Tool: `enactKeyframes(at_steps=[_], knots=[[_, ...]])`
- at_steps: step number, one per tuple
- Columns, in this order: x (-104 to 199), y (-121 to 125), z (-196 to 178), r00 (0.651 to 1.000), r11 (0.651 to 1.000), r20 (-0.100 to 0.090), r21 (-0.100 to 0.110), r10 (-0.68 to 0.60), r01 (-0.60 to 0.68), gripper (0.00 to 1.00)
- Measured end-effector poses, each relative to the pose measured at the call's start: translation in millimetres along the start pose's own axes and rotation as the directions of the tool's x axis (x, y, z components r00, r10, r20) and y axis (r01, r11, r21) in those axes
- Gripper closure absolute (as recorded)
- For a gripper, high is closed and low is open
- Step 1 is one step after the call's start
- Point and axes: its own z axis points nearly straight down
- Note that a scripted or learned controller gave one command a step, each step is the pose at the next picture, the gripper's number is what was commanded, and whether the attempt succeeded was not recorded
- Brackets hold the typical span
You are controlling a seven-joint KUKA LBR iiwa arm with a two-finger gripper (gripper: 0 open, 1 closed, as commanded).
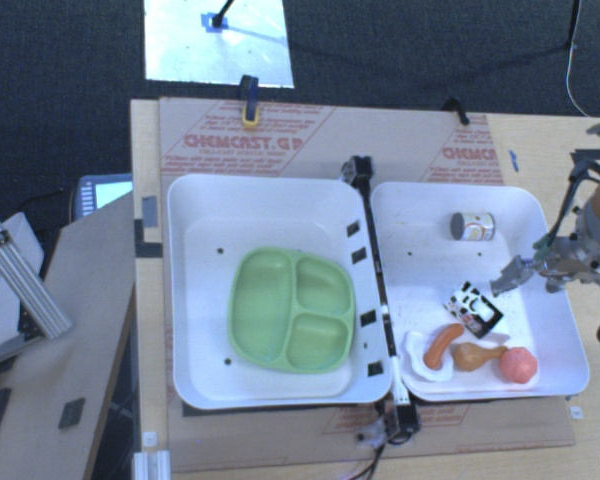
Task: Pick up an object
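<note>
Dark carpet fills the top of the frame around a wooden bench (310, 133), which carries two shallow white bins side by side. A shiny square sheet (218, 28) lies on the carpet at upper left, and a yellow clamp (250, 113) sits at the bench's far edge.

The left bin (195, 228) holds a green divided plate (292, 310), lying flat in its lower middle.

The right bin (420, 228) holds the small things. A can (473, 227) lies on its side in the upper part of this bin. Lower down, a black-and-white block (474, 310) lies near the middle. Below it, along the bin's lower edge, lie a reddish sausage (443, 344) on a small white dish (420, 353), a brown drumstick-shaped piece (475, 355) and a pink ball (518, 365), close together in a row.

The gripper (510, 276) reaches in from the right edge of the frame, over the right side of the right bin. Its tip points left and down toward the block, which lies just below and left of it, apart from it. The can is above and left of the tip; the sausage, drumstick and ball are farther down. Nothing shows between the fingers, and whether they are spread or closed I cannot tell.
</note>
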Motion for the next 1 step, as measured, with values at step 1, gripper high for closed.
enactKeyframes(at_steps=[1], knots=[[0.1, 2.6, -4.6, 1.0, 1.0, 0.003, -0.01, -0.003, 0.003, 0.0]])
